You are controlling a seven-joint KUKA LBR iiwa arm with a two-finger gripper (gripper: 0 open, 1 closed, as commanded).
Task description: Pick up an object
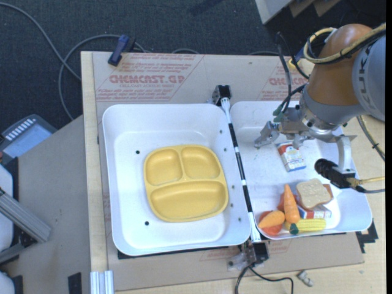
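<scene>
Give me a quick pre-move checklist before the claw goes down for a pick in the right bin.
1. Claw position: over the right bin, in its upper part. Ok.
2. Claw load: nothing visible between its fingers. Ok.
3. Nearest target: small red and white carton lies just below the claw, apart from the other items. Ok.
4. Other items: bread slice, carrot, orange piece and corn cob crowd the bin's lower corner, touching. Not ok for a clean single pick.
5. Finger opening: cannot tell.
6. Left bin: holds a yellow divided plate, away from the claw. Ok.
</scene>
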